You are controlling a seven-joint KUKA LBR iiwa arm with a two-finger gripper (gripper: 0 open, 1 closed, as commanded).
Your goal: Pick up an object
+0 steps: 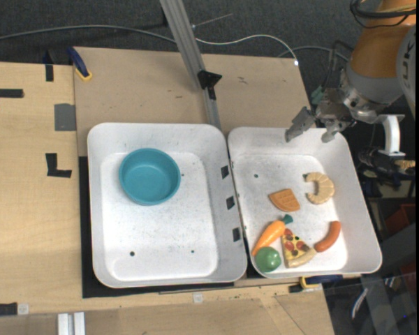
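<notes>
Bench (146,93), tan board, bearing two shallow white bins side by side

Left bin (105,257): one blue bowl (149,176), upright, in the far left part of the bin floor

Right bin (359,250): six toy foods, all lying loose on the floor
- croissant (320,187), toward the right wall
- tan wedge of bread (285,200), just left of the croissant
- carrot (270,233), orange with green top, lying on a slant
- green ball (267,259), touching the carrot's lower end
- pizza slice (296,249), just beside the carrot and green ball
- sausage (328,236), near the right wall

Hand (311,130): over the far rim of the right bin, fingers apart, nothing between them, well apart from the foods
</notes>
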